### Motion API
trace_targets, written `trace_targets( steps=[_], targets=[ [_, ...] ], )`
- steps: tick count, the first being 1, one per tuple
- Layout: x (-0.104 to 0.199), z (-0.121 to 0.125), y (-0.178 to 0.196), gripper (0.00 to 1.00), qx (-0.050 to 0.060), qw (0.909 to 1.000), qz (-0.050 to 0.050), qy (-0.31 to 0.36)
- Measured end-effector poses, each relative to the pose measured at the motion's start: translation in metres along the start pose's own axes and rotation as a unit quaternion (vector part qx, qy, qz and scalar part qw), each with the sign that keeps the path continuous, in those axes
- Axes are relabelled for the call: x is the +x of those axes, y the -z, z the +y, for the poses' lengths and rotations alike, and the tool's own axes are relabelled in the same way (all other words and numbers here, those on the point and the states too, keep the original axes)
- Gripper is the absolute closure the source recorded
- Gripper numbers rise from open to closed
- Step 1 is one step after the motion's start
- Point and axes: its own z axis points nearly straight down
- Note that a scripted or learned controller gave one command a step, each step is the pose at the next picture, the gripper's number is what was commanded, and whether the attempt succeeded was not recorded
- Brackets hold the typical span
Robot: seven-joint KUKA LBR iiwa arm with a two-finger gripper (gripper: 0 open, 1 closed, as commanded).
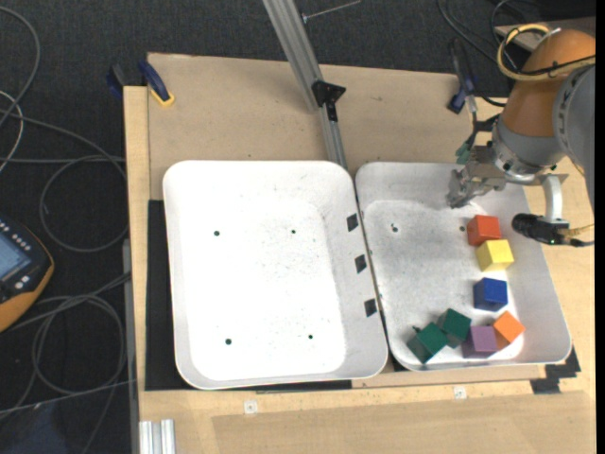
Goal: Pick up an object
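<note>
Hand of the grey arm is seen low over the far edge of the right bin, close to that bin's far right corner; whether it is spread or pressed together cannot be told, and nothing is seen held by it. The candidate things are all gathered in the right bin: a red block and a yellow block lie touching along the right edge, just beside the hand on its near side; a blue block sits further toward the near edge; in the near right corner an orange block, a purple block and two dark green blocks are huddled together. The left bin lies beside it on the desk. The step is judged to be the approach, with no grasp made; the red block is judged nearest, so a short move toward the near edge and a descent over it would be called for; its contact with the yellow block could hinder a clean grip.
</note>
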Motion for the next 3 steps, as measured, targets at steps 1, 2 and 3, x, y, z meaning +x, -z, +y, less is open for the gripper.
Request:
trace_targets(
  steps=[1,2,3],
  targets=[
    [-0.004,0.011,0.06,1.0,-0.003,1.0,-0.001,-0.001],
    [-0.004,0.013,0.115,1.0,-0.003,1.0,-0.001,-0.001],
    [0.049,0.004,0.112,1.0,0.002,1.0,0.002,0.001]
  ],
)
